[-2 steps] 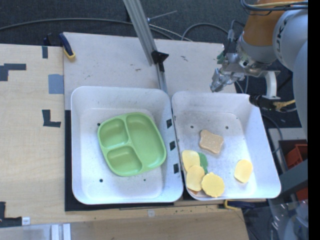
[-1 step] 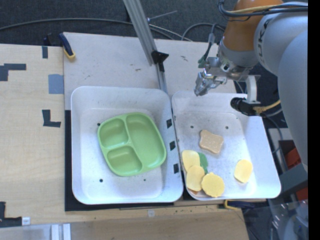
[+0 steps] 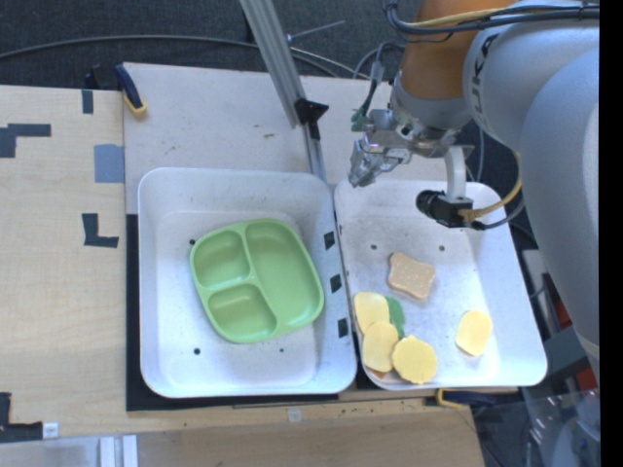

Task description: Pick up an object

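Observation:
My gripper [image 3: 363, 171] hangs over the far left corner of the right bin [image 3: 506, 261], above its rim, with nothing visibly between its fingers. Well below it in that bin lies a tan slice of toast [image 3: 411, 276]. Near the bin's front edge sit three yellow round slices [image 3: 371, 310] [image 3: 380, 345] [image 3: 416, 359] clustered together, with a green piece [image 3: 395, 311] partly hidden under them. Another yellow slice [image 3: 474, 333] lies alone to the right.
The left bin [image 3: 156, 261] holds a green divided plate [image 3: 255, 279]. A slanted metal rail [image 3: 277, 52] rises behind the bins, ending near the gripper. The wall between the two bins [image 3: 336, 261] runs just left of the gripper.

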`<state>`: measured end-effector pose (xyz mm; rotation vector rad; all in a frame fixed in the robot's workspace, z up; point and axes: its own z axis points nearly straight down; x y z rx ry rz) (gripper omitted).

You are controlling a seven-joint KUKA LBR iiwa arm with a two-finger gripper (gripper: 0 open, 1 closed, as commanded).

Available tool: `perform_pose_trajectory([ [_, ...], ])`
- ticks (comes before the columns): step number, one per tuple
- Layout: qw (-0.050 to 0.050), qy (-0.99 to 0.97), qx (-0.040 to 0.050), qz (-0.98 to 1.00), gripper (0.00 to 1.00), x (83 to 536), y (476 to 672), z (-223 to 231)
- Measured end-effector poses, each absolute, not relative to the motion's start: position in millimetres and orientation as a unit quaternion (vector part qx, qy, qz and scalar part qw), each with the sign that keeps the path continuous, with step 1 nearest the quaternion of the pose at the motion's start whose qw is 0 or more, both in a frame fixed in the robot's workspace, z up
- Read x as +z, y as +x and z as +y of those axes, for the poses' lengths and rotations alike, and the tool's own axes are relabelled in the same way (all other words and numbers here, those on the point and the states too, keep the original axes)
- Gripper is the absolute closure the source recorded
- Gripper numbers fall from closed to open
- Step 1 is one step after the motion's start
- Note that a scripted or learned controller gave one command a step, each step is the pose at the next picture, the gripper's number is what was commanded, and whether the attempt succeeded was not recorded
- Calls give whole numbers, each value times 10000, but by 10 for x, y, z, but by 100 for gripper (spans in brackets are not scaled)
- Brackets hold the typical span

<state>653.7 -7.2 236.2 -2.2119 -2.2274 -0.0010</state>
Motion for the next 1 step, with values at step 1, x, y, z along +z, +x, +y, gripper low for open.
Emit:
perform_pose_trajectory([
  [1, 12, -7043, 0, -7099, 100, 2406, 6475, 541],
])
